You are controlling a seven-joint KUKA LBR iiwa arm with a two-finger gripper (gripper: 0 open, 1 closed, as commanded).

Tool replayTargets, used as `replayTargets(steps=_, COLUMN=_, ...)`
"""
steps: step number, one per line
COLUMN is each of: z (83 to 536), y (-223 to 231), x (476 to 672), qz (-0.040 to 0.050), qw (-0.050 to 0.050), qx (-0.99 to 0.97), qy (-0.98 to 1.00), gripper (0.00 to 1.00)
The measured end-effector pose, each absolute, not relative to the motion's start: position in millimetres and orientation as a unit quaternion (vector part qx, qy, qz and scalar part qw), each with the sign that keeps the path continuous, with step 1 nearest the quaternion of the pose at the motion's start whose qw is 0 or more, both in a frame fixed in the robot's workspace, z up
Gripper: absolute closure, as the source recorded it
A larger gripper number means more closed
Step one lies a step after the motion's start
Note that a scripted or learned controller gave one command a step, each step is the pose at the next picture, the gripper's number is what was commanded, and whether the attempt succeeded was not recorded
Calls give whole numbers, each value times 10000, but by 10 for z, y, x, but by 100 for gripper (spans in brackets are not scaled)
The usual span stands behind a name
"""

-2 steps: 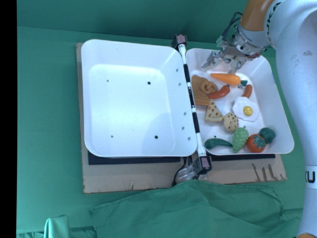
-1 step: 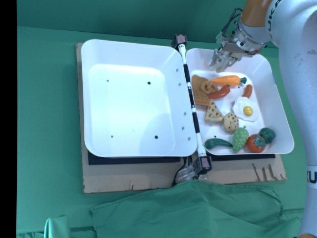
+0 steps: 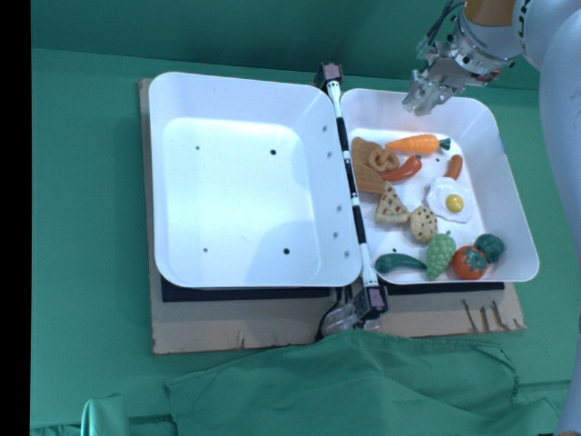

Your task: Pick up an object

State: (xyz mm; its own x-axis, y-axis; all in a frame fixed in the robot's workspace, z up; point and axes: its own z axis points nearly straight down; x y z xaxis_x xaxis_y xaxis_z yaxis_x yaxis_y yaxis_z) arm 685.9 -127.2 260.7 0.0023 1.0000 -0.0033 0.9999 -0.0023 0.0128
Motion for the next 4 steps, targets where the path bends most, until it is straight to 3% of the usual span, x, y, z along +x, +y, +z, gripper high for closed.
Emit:
replayTargets(steps=2, z=3564, y=-1269, x=6932, qz=29, qw=47, qx=7075, qy=7067, gripper=100)
replayTargets(steps=3, z=3838, y=-1272, x=6939, qz=23, qw=40, qx=7077, qy=7065, gripper=100)
replayTargets(steps=4, z=3735, y=-912, x=6739, qz=3, qw=8, qx=7075, qy=7068, gripper=100)
